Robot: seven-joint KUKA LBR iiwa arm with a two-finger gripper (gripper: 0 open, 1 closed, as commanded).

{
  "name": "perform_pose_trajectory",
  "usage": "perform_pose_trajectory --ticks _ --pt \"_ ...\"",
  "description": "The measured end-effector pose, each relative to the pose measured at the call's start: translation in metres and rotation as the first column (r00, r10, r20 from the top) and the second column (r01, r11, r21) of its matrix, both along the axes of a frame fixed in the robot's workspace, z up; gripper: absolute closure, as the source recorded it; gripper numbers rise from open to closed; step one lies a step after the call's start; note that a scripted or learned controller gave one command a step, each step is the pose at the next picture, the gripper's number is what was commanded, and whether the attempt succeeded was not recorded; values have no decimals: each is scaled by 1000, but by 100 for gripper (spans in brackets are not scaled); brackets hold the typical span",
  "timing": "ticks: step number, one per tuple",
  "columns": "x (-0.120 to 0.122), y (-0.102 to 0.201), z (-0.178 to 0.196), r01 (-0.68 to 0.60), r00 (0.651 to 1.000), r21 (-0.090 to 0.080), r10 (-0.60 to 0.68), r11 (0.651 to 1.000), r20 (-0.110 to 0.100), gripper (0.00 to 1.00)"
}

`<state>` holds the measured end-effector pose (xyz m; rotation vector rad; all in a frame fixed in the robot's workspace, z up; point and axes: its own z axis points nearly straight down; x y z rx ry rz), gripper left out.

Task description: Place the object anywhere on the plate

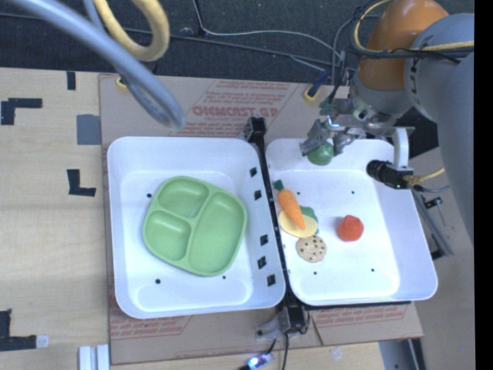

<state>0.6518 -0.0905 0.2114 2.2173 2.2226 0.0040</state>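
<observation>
A green divided plate [195, 225] lies in the left bin [127, 156]. My gripper [321, 146] hovers over the far left part of the right bin [400, 268], and a small round green object [320, 154] sits between its fingers. Below it in the right bin lie an orange carrot [289, 203] on a yellow slice [296, 222], a cookie [311, 248] and a red tomato [350, 228].
A black divider [264, 206] with clips runs between the two bins. Grey and yellow hoses [123, 29] cross the top left above the bench. A black fitting [383, 172] projects over the right bin's far right side.
</observation>
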Motion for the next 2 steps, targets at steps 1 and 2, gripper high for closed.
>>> perform_pose_trajectory --ticks 1,2 --pt "0 1 28 1 1000 0 -1 1000 -2 100" --pt "-17 45 31 -2 1000 1 2 1000 -5 100"
